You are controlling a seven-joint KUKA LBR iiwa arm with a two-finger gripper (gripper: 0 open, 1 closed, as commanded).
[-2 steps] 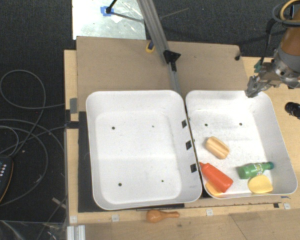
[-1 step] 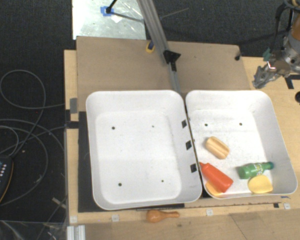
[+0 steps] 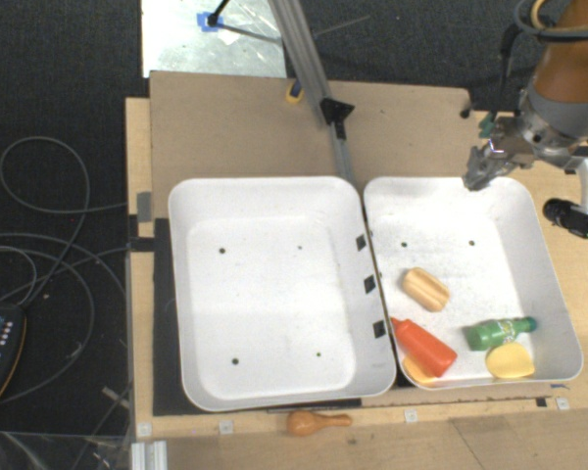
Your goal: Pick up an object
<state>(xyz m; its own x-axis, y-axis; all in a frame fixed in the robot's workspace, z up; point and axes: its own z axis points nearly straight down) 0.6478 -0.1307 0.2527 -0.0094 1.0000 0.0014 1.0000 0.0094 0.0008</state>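
My gripper (image 3: 479, 172) hangs over the far rim of the right bin (image 3: 451, 189), its fingers pointing down and nothing seen between them. The objects lie toward the near side of that bin. A tan bun-shaped piece (image 3: 425, 289) rests near the middle. Below it an orange-red bottle (image 3: 423, 347) lies by the left wall. A green bottle (image 3: 499, 332) lies on its side at the near right, with a yellow lemon-like piece (image 3: 511, 362) just in front of it.
The left bin (image 3: 265, 292) sits beside the right one, joined by black clips (image 3: 368, 284). A tan pear-shaped toy (image 3: 318, 421) lies outside on the bench edge. A slanted metal pole (image 3: 304, 47) crosses the back. Cables lie on the floor at left.
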